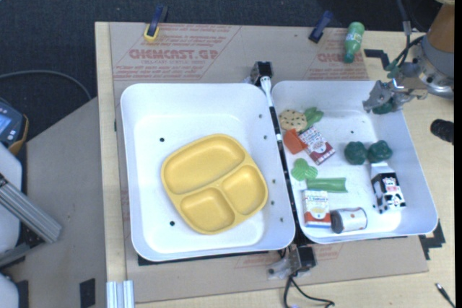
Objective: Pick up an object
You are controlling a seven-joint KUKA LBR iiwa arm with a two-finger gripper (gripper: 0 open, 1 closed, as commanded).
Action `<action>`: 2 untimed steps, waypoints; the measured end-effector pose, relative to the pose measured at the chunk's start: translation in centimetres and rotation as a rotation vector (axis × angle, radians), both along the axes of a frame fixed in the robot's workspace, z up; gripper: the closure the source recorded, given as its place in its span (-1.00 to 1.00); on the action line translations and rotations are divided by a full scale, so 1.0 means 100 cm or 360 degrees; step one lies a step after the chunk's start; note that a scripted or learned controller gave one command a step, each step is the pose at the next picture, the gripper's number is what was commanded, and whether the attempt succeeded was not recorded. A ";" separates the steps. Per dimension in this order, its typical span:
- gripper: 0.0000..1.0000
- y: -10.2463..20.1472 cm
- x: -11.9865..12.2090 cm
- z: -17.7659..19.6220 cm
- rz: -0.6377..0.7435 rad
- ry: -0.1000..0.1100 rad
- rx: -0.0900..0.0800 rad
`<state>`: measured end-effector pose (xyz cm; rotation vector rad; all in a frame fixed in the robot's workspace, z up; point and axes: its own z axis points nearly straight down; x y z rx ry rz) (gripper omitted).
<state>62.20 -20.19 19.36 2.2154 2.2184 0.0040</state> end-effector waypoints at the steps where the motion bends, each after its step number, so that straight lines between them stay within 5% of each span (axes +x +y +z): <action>1: 1.00 0.000 0.001 0.034 0.0000 0.0000 0.0000; 2: 1.00 0.053 0.021 0.038 0.0008 0.0003 0.0005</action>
